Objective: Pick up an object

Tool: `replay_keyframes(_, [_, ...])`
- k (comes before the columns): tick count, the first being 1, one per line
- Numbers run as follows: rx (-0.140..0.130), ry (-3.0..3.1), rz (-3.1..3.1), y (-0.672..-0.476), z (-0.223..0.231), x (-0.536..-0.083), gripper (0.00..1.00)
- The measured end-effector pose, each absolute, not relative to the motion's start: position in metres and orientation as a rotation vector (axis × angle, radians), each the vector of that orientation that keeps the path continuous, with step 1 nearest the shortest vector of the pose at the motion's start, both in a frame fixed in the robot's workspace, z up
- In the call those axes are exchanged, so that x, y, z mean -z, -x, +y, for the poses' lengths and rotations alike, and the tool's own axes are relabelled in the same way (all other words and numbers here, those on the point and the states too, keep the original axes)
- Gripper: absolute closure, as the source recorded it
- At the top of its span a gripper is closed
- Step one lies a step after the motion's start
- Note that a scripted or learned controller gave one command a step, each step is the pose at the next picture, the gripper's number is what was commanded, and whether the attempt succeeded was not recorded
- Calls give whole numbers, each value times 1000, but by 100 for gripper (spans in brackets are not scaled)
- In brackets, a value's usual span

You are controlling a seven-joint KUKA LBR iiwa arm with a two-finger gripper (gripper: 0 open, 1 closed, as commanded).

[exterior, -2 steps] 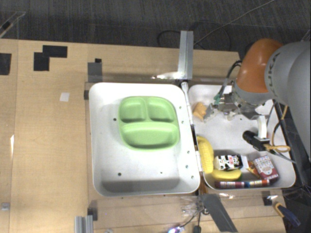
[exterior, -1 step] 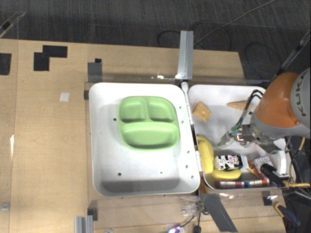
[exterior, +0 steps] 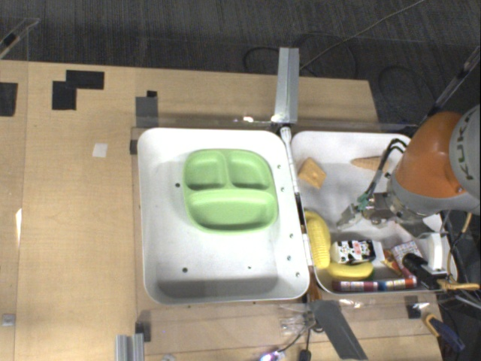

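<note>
My gripper (exterior: 364, 210) hangs over the middle of the right bin (exterior: 338, 145), on the grey arm with its orange band (exterior: 430, 156) coming in from the right. Below it lies a small black and white box (exterior: 353, 251) next to a yellow corn-like piece (exterior: 319, 239). A yellow banana (exterior: 352, 270) and a red marker (exterior: 378, 283) lie along the bin's front wall. A tan block (exterior: 312, 174) and a tan cone (exterior: 373, 163) rest toward the back. I see nothing held under the gripper.
The left bin (exterior: 158, 262) holds a green divided plate (exterior: 228, 189). A metal post (exterior: 286, 85) stands behind the wall between the bins. Small packets (exterior: 408, 250) lie at the right bin's front right, partly under the arm.
</note>
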State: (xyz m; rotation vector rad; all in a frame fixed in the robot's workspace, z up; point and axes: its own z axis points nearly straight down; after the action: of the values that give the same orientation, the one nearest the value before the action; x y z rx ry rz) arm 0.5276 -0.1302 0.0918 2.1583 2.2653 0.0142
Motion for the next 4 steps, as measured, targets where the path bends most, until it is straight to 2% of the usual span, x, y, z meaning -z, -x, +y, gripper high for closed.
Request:
replay_keyframes(1, [-22,-2058,2344,-495,-122,-93,0])
replay_keyframes(2, [-32,-2056,2348,-497,-119,-104,100])
replay_keyframes(3, [-7,-2243,2195,-488,-66,-185,100])
replay_keyframes(4, [-6,-2244,2194,-488,-67,-185,0])
